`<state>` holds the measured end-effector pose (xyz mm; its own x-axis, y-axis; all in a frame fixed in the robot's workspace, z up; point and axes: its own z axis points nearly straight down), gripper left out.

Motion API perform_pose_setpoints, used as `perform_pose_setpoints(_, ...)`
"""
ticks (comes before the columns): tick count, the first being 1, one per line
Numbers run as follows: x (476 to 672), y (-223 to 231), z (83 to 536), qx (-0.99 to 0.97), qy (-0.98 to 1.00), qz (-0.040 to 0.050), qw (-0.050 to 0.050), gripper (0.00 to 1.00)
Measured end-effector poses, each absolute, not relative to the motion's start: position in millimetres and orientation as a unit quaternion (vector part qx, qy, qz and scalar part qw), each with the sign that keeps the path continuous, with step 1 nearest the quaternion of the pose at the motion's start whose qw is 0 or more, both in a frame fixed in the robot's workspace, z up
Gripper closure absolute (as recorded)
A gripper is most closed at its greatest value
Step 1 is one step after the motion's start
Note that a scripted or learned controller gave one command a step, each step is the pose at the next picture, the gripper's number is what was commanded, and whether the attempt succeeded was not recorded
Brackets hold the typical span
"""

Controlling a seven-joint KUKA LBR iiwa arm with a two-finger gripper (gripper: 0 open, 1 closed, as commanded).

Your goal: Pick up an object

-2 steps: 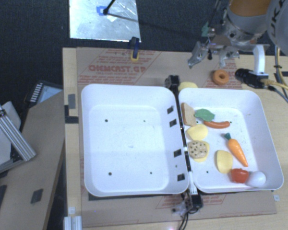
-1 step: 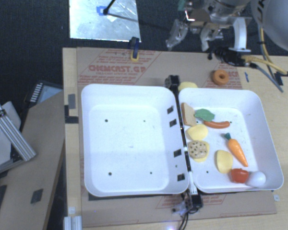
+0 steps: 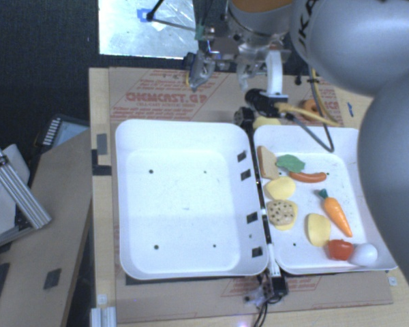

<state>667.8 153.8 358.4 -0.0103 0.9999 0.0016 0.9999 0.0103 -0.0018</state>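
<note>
Above the far rim of the right bin (image 3: 342,148), as seen in the camera view, the gripper (image 3: 259,80) hung beneath the orange band of the arm (image 3: 368,39). Whether it was open or closed could not be told, because its tip was blurred and merged with the dark parts around it. The objects available for picking all lay in the right bin: a brown cracker (image 3: 266,161) against the left wall, a green leaf (image 3: 290,162) just beside it, a red sausage (image 3: 308,177), a yellow slice (image 3: 281,188), a speckled biscuit (image 3: 281,213), a carrot (image 3: 335,213), a second yellow piece (image 3: 318,229), and a red tomato (image 3: 338,249) touching a white egg (image 3: 364,253). A pale yellow item (image 3: 264,122) at the far rim was half hidden and could not be identified. The arm's grey body cut off the right side of this bin. The left bin (image 3: 120,182) adjoined it, both resting on a cardboard sheet (image 3: 157,94) whose printed lettering was too faint to read.
</note>
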Motion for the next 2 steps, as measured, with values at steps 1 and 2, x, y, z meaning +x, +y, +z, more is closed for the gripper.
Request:
perform_pose_setpoints(1, 666.7, 240.5, 295.2, -0.703, -0.711, 0.0003, 0.002, 0.00)
perform_pose_setpoints(2, 669.0, 235.1, 311.1, -0.705, -0.709, -0.0019, -0.001, 1.00)
